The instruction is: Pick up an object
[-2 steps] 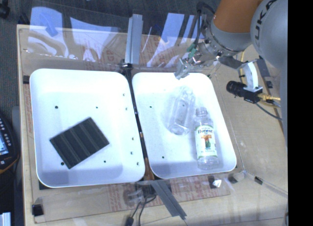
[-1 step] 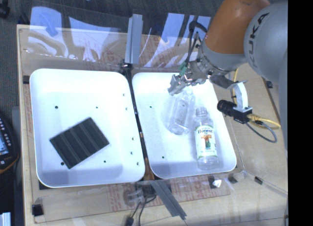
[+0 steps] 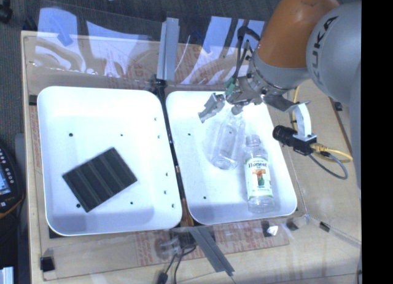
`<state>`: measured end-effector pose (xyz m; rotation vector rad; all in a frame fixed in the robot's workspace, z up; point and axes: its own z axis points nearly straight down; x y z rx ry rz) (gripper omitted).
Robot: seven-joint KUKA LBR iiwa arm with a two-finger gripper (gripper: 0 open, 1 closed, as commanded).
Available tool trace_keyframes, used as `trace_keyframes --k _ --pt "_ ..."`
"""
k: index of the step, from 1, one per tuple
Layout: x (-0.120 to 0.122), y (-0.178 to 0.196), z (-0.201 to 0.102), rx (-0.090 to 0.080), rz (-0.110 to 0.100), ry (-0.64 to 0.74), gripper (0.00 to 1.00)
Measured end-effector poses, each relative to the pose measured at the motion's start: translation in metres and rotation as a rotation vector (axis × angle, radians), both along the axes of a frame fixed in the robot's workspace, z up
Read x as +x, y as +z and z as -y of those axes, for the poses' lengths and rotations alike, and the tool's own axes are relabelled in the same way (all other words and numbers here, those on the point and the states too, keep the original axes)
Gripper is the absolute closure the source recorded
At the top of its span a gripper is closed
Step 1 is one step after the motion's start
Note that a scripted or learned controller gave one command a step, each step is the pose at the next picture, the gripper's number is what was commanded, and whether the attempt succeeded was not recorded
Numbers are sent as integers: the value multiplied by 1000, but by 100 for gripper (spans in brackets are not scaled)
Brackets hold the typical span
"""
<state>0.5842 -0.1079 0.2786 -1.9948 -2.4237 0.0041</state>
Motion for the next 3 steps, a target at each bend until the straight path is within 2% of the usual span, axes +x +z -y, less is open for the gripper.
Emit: trace_keyframes --k 1,2,3 --pt "-43 -45 -57 -1 -1 -78 0" --pt "-24 -73 7 -2 0 -400 0" --pt "-24 -89 57 0 -1 -327 0"
